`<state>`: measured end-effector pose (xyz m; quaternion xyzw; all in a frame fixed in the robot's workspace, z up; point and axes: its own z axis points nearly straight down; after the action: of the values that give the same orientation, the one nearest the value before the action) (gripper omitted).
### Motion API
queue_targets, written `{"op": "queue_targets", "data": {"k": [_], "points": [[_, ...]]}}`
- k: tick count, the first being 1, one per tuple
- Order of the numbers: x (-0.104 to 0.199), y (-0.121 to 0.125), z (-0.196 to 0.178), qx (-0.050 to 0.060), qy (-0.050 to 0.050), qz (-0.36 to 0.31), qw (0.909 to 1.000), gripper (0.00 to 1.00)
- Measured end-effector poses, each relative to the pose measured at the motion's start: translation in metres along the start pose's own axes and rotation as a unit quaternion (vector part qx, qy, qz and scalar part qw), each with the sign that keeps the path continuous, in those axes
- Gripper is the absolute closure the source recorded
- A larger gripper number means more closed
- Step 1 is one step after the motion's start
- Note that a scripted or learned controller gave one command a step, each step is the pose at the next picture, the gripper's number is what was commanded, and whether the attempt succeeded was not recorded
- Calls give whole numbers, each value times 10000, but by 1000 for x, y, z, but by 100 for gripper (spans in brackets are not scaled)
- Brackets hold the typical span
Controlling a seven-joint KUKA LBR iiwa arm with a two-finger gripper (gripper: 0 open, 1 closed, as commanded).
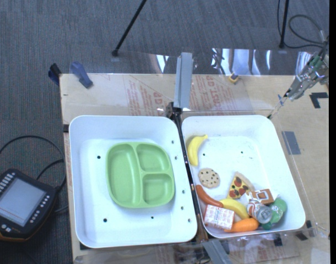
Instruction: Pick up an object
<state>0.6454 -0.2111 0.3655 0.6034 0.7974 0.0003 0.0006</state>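
Camera view: jaws [307, 81], state unclear, wait off the right bin [267, 126], whose toy food [239, 205] clusters near one corner.

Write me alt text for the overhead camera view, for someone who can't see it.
Two white bins sit side by side on a bench: the left bin holds a green divided plate, the right bin holds toy food including a banana, cookie, pizza slice and carrot. The gripper hovers past the right bin's far corner.
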Motion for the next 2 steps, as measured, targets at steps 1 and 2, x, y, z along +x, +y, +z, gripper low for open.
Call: {"op": "queue_targets", "data": {"k": [1,2], "points": [[-2,-3,-13,9,3,741,9973,100],[-1,-1,-23,5,1,681,9977,100]]}}
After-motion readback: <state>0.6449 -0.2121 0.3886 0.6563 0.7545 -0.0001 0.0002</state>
